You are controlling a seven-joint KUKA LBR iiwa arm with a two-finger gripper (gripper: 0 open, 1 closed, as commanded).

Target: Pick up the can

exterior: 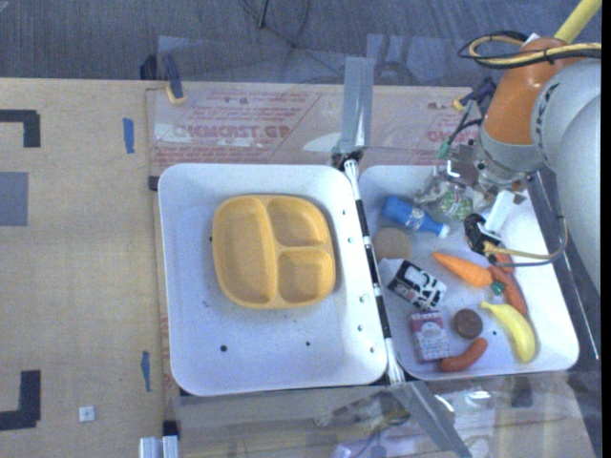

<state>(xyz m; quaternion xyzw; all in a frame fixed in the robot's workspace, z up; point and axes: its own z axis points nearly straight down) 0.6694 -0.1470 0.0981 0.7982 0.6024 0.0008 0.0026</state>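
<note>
A small red can [430, 337] with a pale label lies on its side near the front of the right bin [558, 346]. It sits between a black-and-white box [417, 284] and a reddish sausage [464, 355]. My gripper [458, 194] hangs low over the far end of that bin, well behind the can. It is just right of a blue cylinder [412, 213] lying on its side. The wrist and cables hide what lies right under the gripper.
The right bin also holds a carrot [463, 268], a banana [512, 328], a brown disc [467, 323] and a tan round thing [391, 243]. A yellow divided plate [274, 251] lies in the left bin [191, 351]. A ridge separates the bins.
</note>
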